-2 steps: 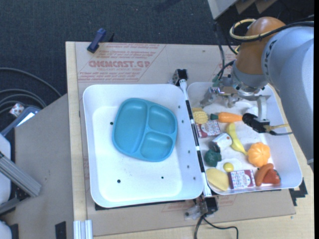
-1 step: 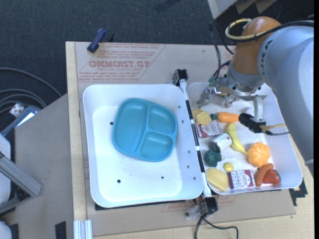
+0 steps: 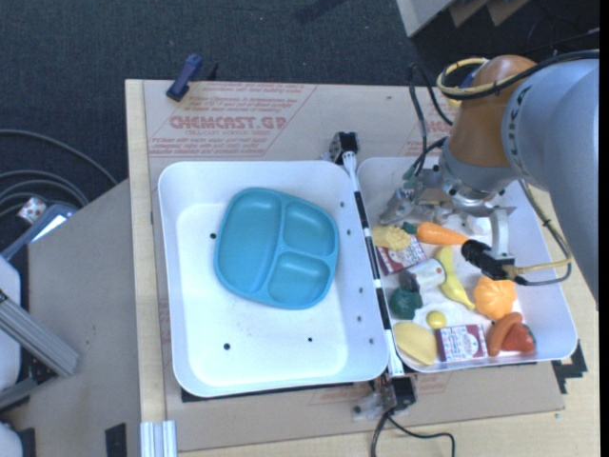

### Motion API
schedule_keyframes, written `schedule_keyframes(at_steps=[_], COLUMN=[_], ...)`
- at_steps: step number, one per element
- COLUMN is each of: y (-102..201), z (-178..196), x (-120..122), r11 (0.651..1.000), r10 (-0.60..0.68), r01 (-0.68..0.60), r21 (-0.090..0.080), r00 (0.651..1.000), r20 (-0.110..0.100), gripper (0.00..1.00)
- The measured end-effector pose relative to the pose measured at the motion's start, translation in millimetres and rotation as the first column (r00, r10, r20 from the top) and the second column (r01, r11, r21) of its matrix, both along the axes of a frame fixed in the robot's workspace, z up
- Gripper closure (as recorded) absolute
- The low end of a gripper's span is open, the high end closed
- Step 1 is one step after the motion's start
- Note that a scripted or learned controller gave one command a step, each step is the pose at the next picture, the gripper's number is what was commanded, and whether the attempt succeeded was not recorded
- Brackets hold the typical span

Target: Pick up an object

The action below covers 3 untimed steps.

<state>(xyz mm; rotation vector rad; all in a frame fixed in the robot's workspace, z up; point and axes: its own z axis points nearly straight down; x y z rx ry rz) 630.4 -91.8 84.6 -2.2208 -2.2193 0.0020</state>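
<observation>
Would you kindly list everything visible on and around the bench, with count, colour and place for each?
Shallow plastic bins: 2, white, side by side; left bin, right bin.
Divided plastic plate: 1, light blue, in the left bin.
Toy carrot: 1, orange, top of the right bin.
Toy corn cob: 1, yellow, left of the carrot.
Toy banana: 1, yellow, middle of the right bin.
Round orange toy fruit: 1, orange, right of the banana.
Small carton: 1, red and white, near edge of the right bin.
Clip: 1, blue, bench's far left corner.
Arm: 1, grey and orange, over the right bin.
</observation>
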Motion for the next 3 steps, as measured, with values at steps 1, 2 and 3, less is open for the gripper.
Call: schedule_keyframes(at_steps=[1,2,3], y=[0.2,-0.1,-0.1], z=[10.2,10.1,20.3], x=[0.5,0.4,0.9], r11=[1.000,1.000,1.000], r10=[-0.001,-0.001,-0.001], r01=[0.001,0.001,0.001], r21=[0.001,0.000,-0.001], r00=[1.000,1.000,1.000], r20=[0.001,0.001,0.003], gripper=[1.00,0.00,1.00])
